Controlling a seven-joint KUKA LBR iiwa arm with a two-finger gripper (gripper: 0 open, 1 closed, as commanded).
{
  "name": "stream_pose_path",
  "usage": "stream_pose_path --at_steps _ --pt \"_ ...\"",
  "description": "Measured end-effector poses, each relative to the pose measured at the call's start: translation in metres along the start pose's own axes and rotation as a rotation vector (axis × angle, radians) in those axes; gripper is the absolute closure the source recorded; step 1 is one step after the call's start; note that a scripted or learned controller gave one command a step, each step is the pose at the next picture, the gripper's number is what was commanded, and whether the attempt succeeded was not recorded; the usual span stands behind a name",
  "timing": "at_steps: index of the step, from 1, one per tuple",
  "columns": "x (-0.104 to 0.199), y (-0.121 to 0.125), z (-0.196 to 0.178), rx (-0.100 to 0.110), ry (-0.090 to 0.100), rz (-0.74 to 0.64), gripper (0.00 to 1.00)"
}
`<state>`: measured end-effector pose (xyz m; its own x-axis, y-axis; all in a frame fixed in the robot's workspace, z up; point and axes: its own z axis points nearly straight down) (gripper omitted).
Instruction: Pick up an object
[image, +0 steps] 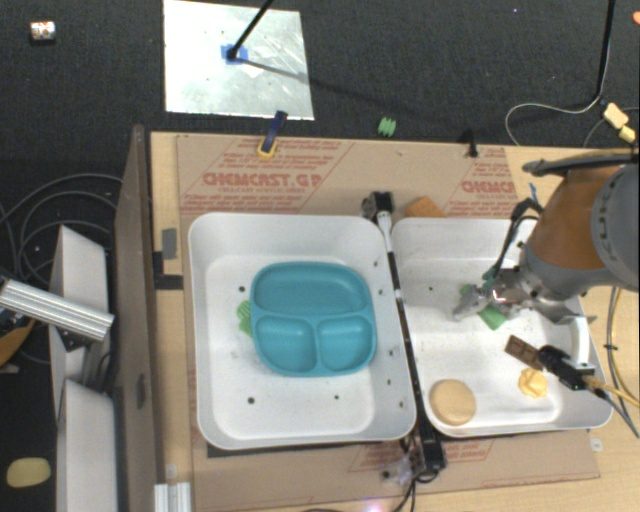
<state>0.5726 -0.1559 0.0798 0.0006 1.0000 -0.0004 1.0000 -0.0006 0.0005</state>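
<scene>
Hand (487, 300): hanging low inside the right bin (440, 250), reaching in from the right; whether it is spread or pressed together cannot be told at this slant. Green block (492, 317): lying just under the hand's tip, touching or nearly so, seemingly the piece being targeted; not visibly pinched. Brown piece (521, 350), yellow piece (533, 382), round tan bun (452, 402): sitting loose toward the near side of the same bin, apart from the hand, as spare candidates. Left bin (215, 300): carrying a blue divided tray (312, 317), with a green scrap (243, 316) peeking out at its left edge. Table (300, 170): bearing both bins side by side.
</scene>
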Motion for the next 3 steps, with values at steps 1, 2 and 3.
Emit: stream_pose_path --at_steps 1,2,3 --pt "-0.025 0.013 -0.005 -0.004 -0.001 -0.001 0.00" --pt "-0.024 0.014 -0.016 -0.006 -0.001 -0.002 1.00" --pt "0.095 0.001 -0.110 -0.009 0.005 -0.016 1.00"
